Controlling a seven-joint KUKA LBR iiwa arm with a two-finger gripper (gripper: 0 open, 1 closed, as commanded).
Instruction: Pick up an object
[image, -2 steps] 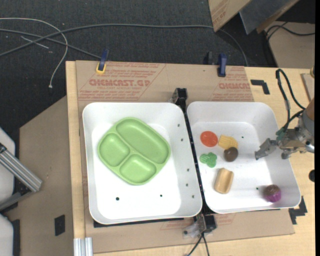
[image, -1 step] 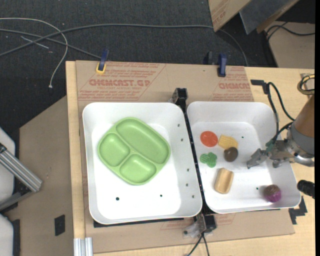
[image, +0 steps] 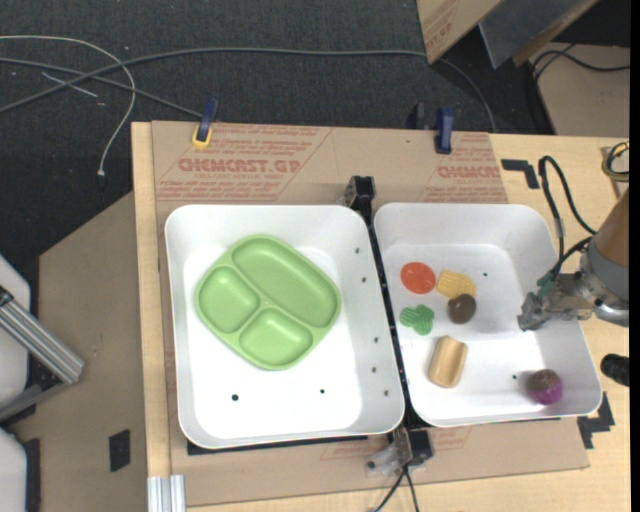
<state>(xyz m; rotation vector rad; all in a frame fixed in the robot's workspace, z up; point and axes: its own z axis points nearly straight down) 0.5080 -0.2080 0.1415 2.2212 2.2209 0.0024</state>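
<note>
The right bin (image: 500, 225) holds several small toy foods: an orange-red round piece (image: 418, 277), a yellow piece (image: 455, 284), a brown ball (image: 461, 308), a green piece (image: 417, 319), a tan cylinder (image: 447, 361) and a purple piece (image: 545, 386) near the front right corner. My gripper (image: 532, 314) hangs at the bin's right side, above the purple piece and right of the brown ball. Nothing shows between its fingers.
The left bin (image: 190, 380) carries a green three-compartment plate (image: 266, 300). A black divider (image: 380, 300) runs between the bins. Blue clamps (image: 207, 122) (image: 443, 128) sit at the bench's far edge. Cables trail on the floor beyond.
</note>
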